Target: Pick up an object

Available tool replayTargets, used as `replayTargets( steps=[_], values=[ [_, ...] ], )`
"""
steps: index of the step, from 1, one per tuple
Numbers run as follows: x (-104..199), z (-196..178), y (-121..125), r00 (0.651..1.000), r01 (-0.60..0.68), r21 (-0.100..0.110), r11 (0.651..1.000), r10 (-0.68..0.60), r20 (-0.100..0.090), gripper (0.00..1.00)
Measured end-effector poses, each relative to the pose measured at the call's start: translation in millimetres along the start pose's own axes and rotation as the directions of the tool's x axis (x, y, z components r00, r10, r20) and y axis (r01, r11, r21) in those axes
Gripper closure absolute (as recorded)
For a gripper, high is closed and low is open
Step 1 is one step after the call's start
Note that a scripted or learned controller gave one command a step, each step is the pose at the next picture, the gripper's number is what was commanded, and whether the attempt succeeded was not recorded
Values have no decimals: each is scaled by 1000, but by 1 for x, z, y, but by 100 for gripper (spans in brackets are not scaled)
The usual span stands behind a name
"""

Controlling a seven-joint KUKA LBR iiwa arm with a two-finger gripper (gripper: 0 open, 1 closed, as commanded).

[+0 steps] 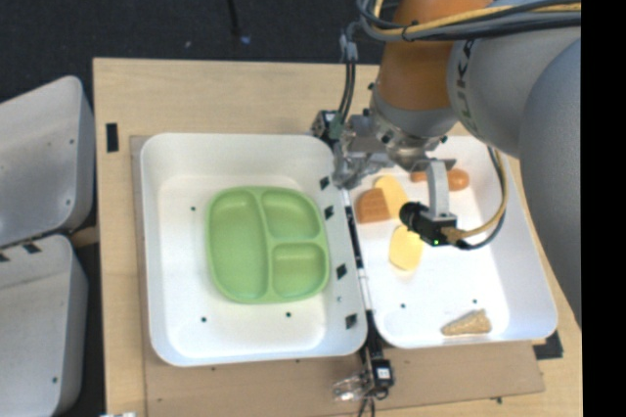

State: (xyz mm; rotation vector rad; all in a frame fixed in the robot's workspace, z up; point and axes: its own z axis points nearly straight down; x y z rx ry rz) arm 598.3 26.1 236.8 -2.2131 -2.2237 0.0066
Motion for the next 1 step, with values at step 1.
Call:
replayTargets(
  steps=[1],
  values=[
    [49,7,-15,1000,2,0,1000,-2,0,100]
  ],
)
